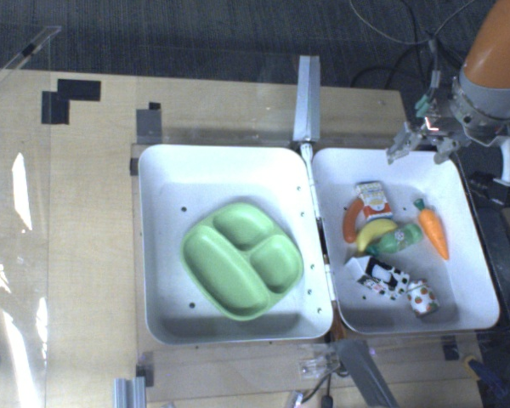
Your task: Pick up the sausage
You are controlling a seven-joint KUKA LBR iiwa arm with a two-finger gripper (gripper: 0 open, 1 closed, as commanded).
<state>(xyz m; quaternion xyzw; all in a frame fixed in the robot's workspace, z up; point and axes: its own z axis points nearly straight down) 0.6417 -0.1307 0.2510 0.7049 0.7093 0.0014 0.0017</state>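
The left bin [157, 228] carries a green divided plate [242, 259]. The right bin [472, 266] holds a clutter of toy food. The gripper [422, 147] hangs over that bin's far edge, jaws apparently spread and holding nothing. The sausage [351, 219] lies at the pile's left, touching the banana [372, 234]. It is probably light, stiff and smooth; grip across its exposed middle.

Even, bright overhead light; glare streaks at left, slightly soft focus.

Pale wooden bench [59, 228] beneath dark carpeted floor [195, 11], black cables [391, 15] trailing.
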